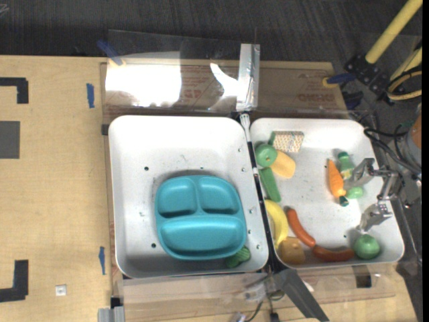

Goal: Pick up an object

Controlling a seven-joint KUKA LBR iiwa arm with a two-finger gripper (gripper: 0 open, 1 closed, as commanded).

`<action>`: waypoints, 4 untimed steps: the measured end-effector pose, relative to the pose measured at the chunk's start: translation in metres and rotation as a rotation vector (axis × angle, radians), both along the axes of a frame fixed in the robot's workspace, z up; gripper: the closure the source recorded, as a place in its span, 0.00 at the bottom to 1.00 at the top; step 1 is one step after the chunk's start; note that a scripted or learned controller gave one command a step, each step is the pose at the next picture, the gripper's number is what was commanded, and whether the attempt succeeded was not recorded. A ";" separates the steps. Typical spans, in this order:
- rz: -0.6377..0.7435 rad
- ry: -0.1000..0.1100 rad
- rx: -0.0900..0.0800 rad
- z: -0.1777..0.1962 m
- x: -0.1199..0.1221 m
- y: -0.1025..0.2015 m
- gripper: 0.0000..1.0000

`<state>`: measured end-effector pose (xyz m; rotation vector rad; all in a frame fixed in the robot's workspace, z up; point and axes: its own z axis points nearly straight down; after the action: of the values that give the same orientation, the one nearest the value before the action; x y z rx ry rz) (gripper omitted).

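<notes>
My gripper [362,197] hangs over the right side of the right bin [315,200], open, with nothing gripped. One finger [360,170] points left near an orange carrot [334,178]. The other finger [371,219] sits just above a green ball [366,246]. A small green piece [354,192] lies in the gap between them, apart from both. More toy food lies in this bin: a green apple [266,155], a yellow piece [283,166], a cucumber [271,184], a banana [277,221], a red sausage [300,227] and a brown potato [291,249].
In the left bin [134,153] lies a teal divided plate [200,215], with a small green piece [238,255] at its front right corner. A speckled cob [288,140] lies at the back of the right bin. Cables and a yellow bar [395,22] crowd the far right.
</notes>
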<state>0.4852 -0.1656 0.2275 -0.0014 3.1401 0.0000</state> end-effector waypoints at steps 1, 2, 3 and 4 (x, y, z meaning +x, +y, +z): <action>-0.023 -0.008 -0.003 -0.130 0.010 0.003 0.00; 0.121 -0.009 -0.003 -0.138 0.096 -0.021 0.00; 0.123 -0.025 -0.008 -0.124 0.100 -0.020 1.00; 0.123 -0.023 -0.007 -0.125 0.100 -0.019 0.00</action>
<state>0.5850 -0.1848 0.1023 -0.1933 3.1112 -0.0106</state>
